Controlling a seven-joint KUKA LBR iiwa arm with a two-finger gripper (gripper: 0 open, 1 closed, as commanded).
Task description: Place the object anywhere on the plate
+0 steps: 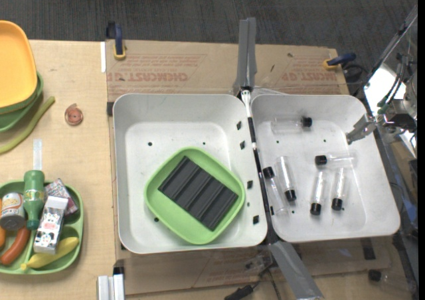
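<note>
Over the right bin's [392, 222] right edge I saw the gripper [362, 130], its opening unreadable; clear vials [287, 178] lay inside, the green plate [161, 218] in the left bin [133, 119].

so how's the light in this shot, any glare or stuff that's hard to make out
Camera view: even, soft light with faint shadows; a bright glare patch at the right edge by the arm; the clear vials nearly vanish against the right bin, only their black caps reading well; the green plate and its dark ribbed insert are crisp; the gripper is small and unclear.
</note>
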